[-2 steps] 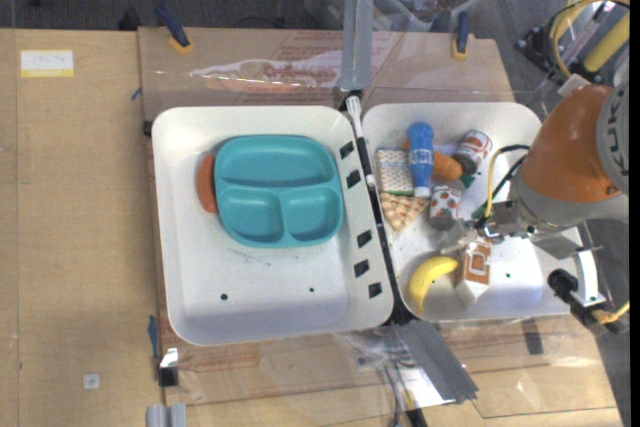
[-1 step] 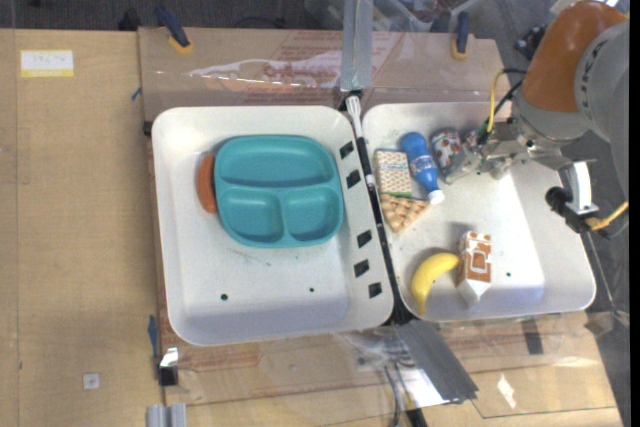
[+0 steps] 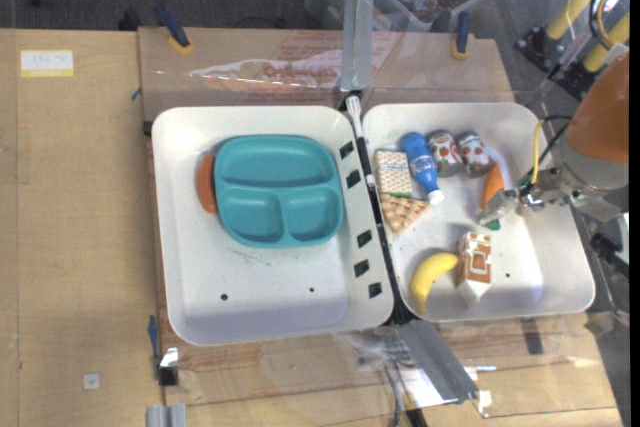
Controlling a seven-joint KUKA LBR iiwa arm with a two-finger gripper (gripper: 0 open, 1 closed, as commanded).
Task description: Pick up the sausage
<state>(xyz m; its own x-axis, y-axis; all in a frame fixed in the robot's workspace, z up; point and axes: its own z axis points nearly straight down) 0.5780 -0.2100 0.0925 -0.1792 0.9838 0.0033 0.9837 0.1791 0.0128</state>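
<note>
Tabletop (image 3: pixel 70 215) is carrying two white bins.

Left bin (image 3: pixel 190 315): a teal divided plate (image 3: pixel 278 190) is sitting mid-bin. A reddish-brown rounded piece, taken to be the sausage (image 3: pixel 205 183), is peeking out at the plate's left edge, touching it and partly hidden, close to the bin's left wall.

Right bin (image 3: pixel 560 290): a waffle (image 3: pixel 403 212) and a blue bottle (image 3: pixel 422 165) are lying near the divider, an orange carrot (image 3: pixel 492 183) is lying further right, and a banana (image 3: pixel 430 277) and a small carton (image 3: pixel 476 265) are sitting at the near side.

The tool (image 3: pixel 512 202) is hanging low over the right bin, just beside the carrot's near end. How far it is open cannot be told, and nothing is visibly held. The arm (image 3: pixel 600 145) is reaching in from the right.

Step judged: approach, wrong bin; the sausage is not yet reached. Next move is calling for a lift, a traverse left over the divider and plate, then a descent into the narrow strip between plate and wall. Room there is looking tight; the plate rim is likely to be obstructing.
</note>
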